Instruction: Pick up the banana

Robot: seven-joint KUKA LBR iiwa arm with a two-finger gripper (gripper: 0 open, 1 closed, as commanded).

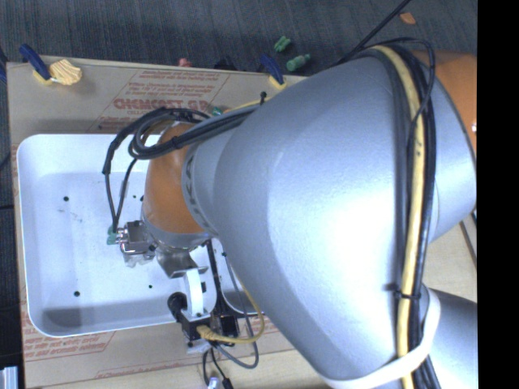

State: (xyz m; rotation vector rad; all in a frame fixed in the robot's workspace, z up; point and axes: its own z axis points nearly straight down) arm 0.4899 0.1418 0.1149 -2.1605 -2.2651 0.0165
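Brown printed cardboard lines the bench under a shallow white plastic bin, with dark carpet beyond. Over that bin's right half the bulky grey arm with its orange band reaches down, and the two-finger gripper sits low above the bin floor, near the front wall. Whether it is open or closed I cannot tell, as the wrist covers it. Where the yellow banana lies, and how its long axis runs from the gripper, cannot be told either, because the arm hides the bench's right side
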